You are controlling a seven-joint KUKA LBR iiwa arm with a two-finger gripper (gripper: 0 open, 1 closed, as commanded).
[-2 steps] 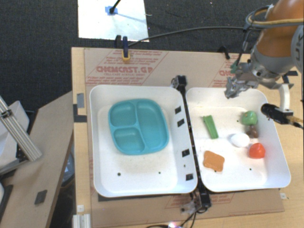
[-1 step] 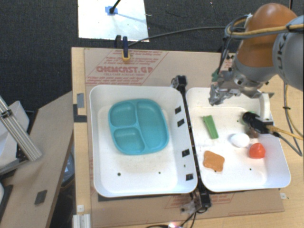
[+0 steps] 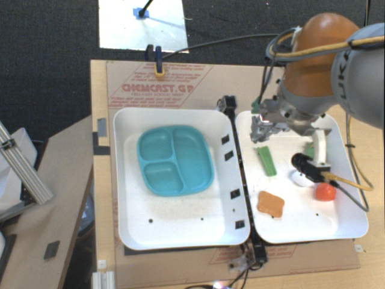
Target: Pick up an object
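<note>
Hovering over the upper-left corner of the right bin [image 3: 301,229]: gripper [image 3: 260,131], at right of centre in the frame. Can't tell from this angle whether it's released or clenched, and nothing visibly in its grasp. Arm [image 3: 355,71] comes in from the upper right, with the orange band [image 3: 322,32] sitting above the wrist.

Pick candidates are all in the right bin:
- green strip [image 3: 266,161] lies flat just below the gripper, near the bin's left wall; can't tell if they touch
- orange chunk [image 3: 271,203] lower left of that bin, below the strip, apart from it
- red ball [image 3: 325,191] toward the bin's right side, well apart from the chunk

Left bin [image 3: 129,221] holds a teal plate [image 3: 175,160] with three compartments, lying flat in the bin's upper middle. Both bins sit on a cardboard sheet [image 3: 162,83]
</note>
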